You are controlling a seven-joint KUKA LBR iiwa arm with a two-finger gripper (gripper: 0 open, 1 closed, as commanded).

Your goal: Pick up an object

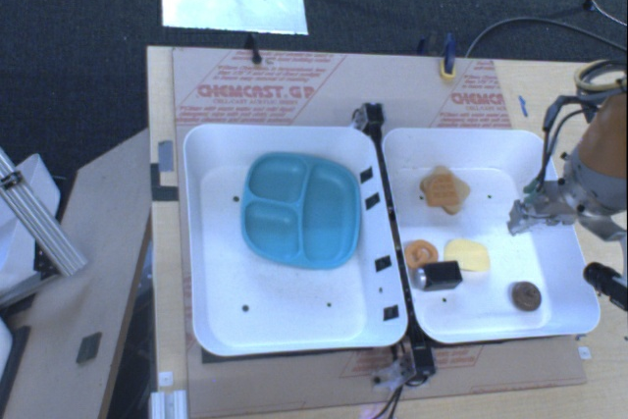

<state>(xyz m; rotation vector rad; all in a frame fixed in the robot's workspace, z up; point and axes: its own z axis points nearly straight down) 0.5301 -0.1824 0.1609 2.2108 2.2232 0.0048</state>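
The right bin point(564, 314) holds a tan lumpy piece point(444, 189), a small orange ring point(422, 254), a pale yellow block point(469, 256), a black block with a silver end point(439, 276) and a brown disc point(527, 295). My gripper point(522, 217) hangs over the right part of this bin, right of the tan piece and up-right of the yellow block. It stands apart from all of them, and nothing shows in it.
In the left bin point(211, 309) lies a blue divided plate point(299, 211). A black divider with clips point(385, 211) runs between the bins. The arm's grey body point(601, 167) overhangs the right bin's right rim.
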